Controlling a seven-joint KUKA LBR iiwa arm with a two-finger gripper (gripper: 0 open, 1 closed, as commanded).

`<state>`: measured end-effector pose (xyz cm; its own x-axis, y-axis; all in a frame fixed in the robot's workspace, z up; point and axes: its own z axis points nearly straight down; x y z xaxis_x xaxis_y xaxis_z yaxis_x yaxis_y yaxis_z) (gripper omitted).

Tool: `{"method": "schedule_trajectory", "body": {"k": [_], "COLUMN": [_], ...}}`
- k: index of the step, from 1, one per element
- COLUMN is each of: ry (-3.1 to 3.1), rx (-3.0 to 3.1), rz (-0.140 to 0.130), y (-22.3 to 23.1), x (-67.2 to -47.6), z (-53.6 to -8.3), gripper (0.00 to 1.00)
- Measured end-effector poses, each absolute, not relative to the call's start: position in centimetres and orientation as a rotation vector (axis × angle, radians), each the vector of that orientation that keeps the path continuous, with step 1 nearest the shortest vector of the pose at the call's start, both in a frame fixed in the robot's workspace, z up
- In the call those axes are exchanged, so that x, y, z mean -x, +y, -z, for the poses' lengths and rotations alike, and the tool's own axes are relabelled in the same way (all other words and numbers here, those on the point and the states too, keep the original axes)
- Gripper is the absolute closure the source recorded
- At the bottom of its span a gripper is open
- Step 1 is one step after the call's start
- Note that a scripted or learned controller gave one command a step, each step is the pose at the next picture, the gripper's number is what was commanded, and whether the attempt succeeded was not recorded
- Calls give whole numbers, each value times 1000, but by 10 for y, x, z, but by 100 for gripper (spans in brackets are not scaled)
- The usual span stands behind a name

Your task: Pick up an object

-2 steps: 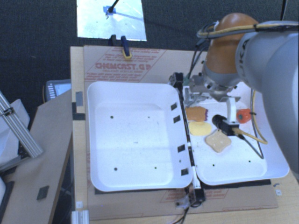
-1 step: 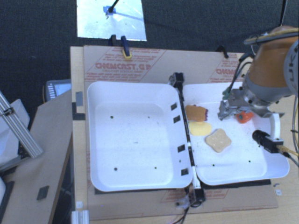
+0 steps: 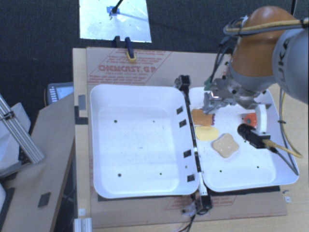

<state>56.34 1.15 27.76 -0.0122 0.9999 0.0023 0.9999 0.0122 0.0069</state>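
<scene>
The left bin point(image 3: 140, 139) is lying beside the right bin point(image 3: 251, 175), where the pieces are clustering near the dividing wall. An orange food piece point(image 3: 202, 117) is sitting just below and slightly left of the gripper point(image 3: 210, 105), its long axis running roughly left to right. A yellow slice point(image 3: 206, 133) and a tan toast-shaped piece point(image 3: 225, 145) are lying nearer the camera. Whether the claw is spread or pressed together, I cannot tell.

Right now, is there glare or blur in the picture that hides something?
Camera view: the shiny sheet at the top glares nearly white; the arm is soft and slightly blurred, and the gripper in the right bin is too blurred to read; the toast is fairly sharp, with faint shadows.
</scene>
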Motion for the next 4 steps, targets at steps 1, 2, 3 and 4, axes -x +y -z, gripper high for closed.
{"method": "schedule_trajectory", "body": {"k": [1, 2, 3, 4], "ry": [2230, 2238, 2225, 2229], "rx": [-2206, -2208, -2209, -2212], "rz": [-13, -7, -23, -8], "y": [76, 140, 165, 198], "x": [-569, -489, -493, -486], "z": [-341, -363, -476, -497], "gripper": [100, 100, 100, 100]}}
